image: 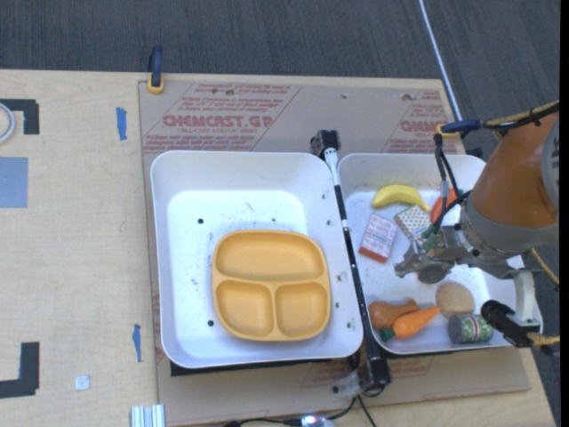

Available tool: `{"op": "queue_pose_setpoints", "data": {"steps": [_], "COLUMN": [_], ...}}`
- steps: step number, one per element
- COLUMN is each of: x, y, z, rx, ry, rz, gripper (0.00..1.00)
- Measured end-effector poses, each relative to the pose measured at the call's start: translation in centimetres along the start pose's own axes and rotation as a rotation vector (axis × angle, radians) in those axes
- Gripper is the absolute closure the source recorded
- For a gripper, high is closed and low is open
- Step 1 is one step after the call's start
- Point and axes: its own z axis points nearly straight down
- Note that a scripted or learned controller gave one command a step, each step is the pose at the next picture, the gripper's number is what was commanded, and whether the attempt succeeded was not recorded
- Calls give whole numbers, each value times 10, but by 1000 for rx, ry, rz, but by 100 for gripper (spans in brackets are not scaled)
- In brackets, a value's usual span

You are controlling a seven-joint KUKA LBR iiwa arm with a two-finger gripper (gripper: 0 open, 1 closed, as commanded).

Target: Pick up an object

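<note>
The grey arm is seen reaching in from three o'clock, its orange band bulking above the wrist over the right bin. The wrist is bent downward and toward nine o'clock, so that the gripper hangs low over the middle of that bin. Whether the gripper is released or clenched cannot be told, as its tip is a dark tangle of metal and cable.

Several small things are scattered in the right bin. A yellow banana is lying at the bin's twelve o'clock end, curved, with a checked packet just beside it. A red-and-white card is lying flat toward the bin's nine o'clock wall. At the six o'clock end an orange carrot is lying tilted, touching a brownish pear-shaped piece; a pale round bun-like piece and a small can on its side are placed near them.

Taken from the gripper, the card is at about ten o'clock and near; the banana at twelve o'clock, farther off; the carrot at six o'clock; the bun-like piece at about four o'clock, close by.

In the left bin a yellow three-compartment tray is set flat.
</note>
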Motion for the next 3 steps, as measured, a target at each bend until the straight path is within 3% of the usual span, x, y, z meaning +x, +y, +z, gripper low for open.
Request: {"op": "queue_pose_setpoints", "data": {"steps": [2, 3], "x": [0, -1], "y": [70, 70], "z": [70, 70], "rx": [-6, -9], "ry": [0, -3], "rz": [-2, 0], "gripper": [100, 0]}}
